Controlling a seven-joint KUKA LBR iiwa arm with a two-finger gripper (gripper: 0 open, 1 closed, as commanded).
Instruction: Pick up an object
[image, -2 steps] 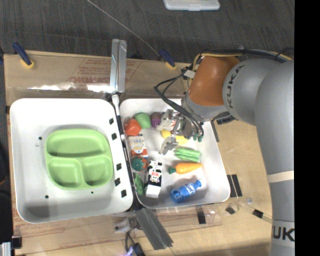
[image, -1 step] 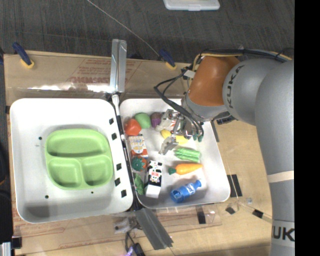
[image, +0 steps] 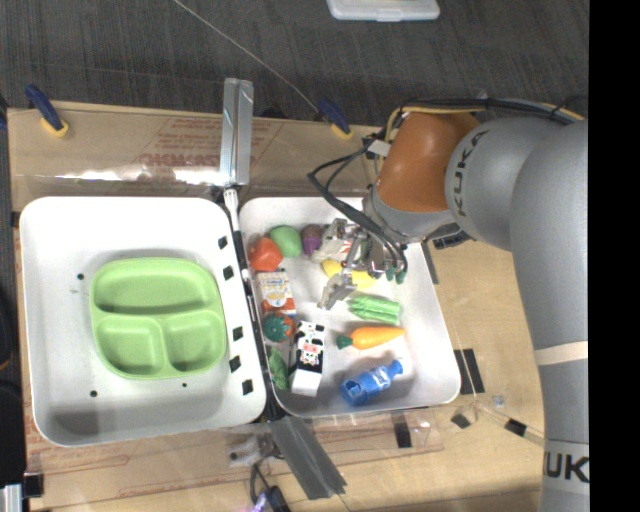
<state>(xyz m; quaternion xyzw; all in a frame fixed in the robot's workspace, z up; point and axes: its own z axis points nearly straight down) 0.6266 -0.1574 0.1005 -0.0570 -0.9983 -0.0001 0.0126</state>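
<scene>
2 shallow white bins are sitting side by side on the desk (image: 480, 300), their inner rims meeting along a black-clipped seam. The left bin (image: 50, 300) is holding a smooth green divided tray (image: 158, 318) with 3 rounded compartments, leaving wide bare floor around it. The right bin (image: 440, 350) is crowding its toys toward the left wall and middle: an orange-red round toy (image: 265, 254), a green rounded toy (image: 286, 240), a purple piece (image: 313, 238), a small carton (image: 275, 292), a black-and-white cow-print box (image: 309, 356), a ridged green vegetable (image: 374, 307), a tapered orange carrot (image: 376, 338) and a glossy blue bottle (image: 371, 383) lying near the front rim. The metallic end effector (image: 340, 285) is hanging over the upper middle of that bin, just above the ridged green vegetable; whether its fingers are parted or gripping anything, I cannot tell. Bare floor is showing along the bin's right wall.
</scene>
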